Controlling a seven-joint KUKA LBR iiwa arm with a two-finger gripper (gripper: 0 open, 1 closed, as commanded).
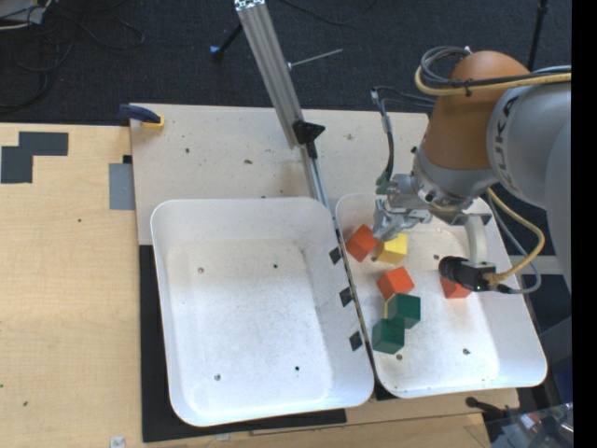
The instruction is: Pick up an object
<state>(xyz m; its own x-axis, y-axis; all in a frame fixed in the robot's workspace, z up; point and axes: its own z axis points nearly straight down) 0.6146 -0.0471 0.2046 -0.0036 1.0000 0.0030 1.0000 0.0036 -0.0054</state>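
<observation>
Several small blocks lie in the right bin (522, 362); the tool (390, 224) hovers just above the yellow block (395, 247), finger spacing indiscernible. Blocks appear rigid, light, flat-faced: best pinched across opposite parallel sides.

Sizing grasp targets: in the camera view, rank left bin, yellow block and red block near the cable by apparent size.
1. left bin, by far largest.
2. yellow block.
3. red block, looks smallest, but a black cable end partly hides it, so its order against yellow is unsure.
</observation>
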